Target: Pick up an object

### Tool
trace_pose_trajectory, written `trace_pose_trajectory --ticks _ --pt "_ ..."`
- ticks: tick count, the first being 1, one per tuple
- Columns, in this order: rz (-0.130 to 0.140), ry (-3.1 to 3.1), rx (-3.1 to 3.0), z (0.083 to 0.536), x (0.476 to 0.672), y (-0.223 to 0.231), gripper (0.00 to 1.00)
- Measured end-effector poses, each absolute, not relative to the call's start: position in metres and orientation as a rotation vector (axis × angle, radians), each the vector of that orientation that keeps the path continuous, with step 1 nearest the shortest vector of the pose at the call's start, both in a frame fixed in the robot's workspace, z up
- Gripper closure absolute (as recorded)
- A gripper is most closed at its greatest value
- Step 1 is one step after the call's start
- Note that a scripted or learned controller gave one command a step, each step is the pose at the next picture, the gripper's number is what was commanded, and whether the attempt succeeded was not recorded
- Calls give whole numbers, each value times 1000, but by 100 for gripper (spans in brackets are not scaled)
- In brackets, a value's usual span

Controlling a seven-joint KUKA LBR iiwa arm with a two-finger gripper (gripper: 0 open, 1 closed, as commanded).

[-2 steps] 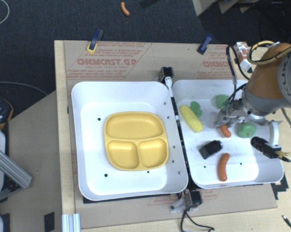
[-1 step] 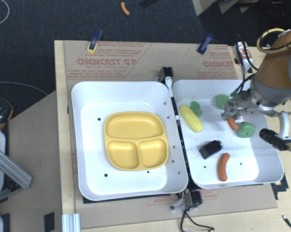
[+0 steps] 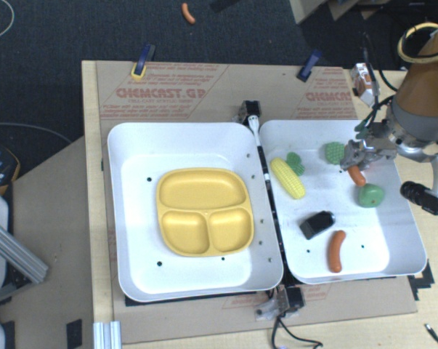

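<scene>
We count two white bins on the bench; the left bin holds one yellow divided plate, three compartments, lying flat near its centre; the right bin holds the loose items, which we place relative to the corn cob, our landmark, lying just right of the rail between the bins.

Items in the right bin, counted:
- corn cob, one, yellow, lying at a slant;
- small green piece, one, touching the cob's upper right side;
- knobbly green piece, one, further right of the cob, just left of the gripper;
- rounded green piece, one, well right of the cob and slightly lower;
- black block, one, below and right of the cob;
- sausage, one, orange-red, below the black block, furthest from the cob toward the near rim;
- short orange-red piece, one, right of the cob, directly under the gripper.

Arm: one; its gripper sits over the far right part of the bin, well right of the cob; the short orange-red piece lies at the fingertips, yet we cannot tell whether the fingers are apart or closed on it.

Outside the bins: one small orange item on the dark floor, far above the cob; two clips on the bench's far edge, one blue-and-yellow, one blue.
</scene>
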State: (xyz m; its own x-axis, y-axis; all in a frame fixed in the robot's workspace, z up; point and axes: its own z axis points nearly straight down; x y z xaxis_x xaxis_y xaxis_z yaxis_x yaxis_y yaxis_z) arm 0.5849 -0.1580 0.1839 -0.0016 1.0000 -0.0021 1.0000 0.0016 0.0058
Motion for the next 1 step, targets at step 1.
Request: trace_pose_trajectory --ticks 1 --pt "5 2219 2215 228 586 -158 100"
